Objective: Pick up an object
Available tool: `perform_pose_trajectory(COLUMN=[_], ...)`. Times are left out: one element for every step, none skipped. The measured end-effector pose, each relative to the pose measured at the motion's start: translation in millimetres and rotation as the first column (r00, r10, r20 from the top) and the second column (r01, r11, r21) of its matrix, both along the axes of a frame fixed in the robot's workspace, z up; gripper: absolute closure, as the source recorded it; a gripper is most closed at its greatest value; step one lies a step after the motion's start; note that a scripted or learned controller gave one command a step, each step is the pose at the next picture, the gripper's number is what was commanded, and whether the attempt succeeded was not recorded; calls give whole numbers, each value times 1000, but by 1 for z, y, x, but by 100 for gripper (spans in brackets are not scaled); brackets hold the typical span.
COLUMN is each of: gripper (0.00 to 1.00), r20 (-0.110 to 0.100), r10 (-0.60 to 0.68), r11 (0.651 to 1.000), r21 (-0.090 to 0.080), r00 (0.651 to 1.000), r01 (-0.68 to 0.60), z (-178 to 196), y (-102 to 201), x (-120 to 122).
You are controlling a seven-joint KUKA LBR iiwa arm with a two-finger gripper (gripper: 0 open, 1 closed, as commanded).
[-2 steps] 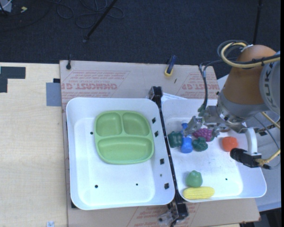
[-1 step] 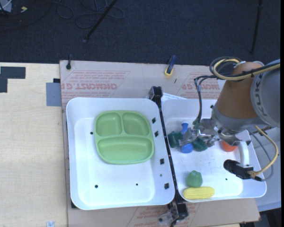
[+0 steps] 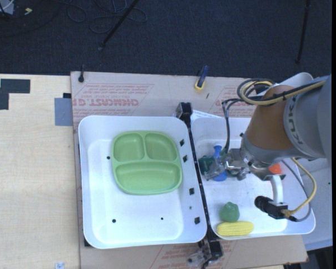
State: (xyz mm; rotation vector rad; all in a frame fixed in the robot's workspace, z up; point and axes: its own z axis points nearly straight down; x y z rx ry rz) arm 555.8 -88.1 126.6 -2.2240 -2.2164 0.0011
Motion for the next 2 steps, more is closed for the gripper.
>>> perform_pose_trajectory(gripper=[0,100], r20=[-2,-6], r10=[3,-2], r11=[1000,1000], r21=[0,1], r00=[1000,1000], r01=[-3,2], z=[-32,-33], y=[2,0], x=[0,-1])
